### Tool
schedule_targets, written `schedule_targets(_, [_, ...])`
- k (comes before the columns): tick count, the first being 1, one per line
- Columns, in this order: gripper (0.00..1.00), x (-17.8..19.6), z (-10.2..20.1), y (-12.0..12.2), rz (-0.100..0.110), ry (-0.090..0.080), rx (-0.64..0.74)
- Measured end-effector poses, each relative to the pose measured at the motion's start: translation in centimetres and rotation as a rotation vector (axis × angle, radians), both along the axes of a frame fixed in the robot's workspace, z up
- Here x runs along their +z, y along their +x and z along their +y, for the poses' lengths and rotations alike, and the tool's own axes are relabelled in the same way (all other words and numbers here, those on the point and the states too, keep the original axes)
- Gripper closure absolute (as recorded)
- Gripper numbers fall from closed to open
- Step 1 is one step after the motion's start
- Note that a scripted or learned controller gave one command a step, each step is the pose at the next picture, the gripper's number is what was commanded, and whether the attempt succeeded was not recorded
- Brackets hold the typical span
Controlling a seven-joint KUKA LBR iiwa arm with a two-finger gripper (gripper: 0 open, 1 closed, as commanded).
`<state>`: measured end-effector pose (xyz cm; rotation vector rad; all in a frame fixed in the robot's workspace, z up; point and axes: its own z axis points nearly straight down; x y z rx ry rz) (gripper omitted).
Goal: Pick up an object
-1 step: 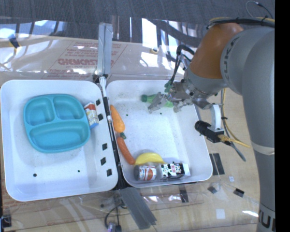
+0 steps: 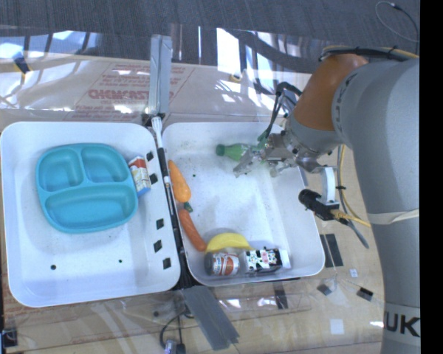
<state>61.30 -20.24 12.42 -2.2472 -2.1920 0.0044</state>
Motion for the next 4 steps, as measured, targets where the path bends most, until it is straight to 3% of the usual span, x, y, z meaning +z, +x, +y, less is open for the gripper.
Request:
schedule_targets(1, [0.0, -3.4, 0.5, 4.2, 0.006, 0.003, 0.037])
schedule_targets(2, [1.0, -2.4, 0.5, 4.1, 0.013, 0.001, 0.044])
schedule_targets(3, [0.0, -2.4, 0.5, 4.1, 0.013, 0.001, 0.045])
schedule_targets(4, [0.0, -3.3, 4.0, -1.5, 0.0, 0.001, 0.091])
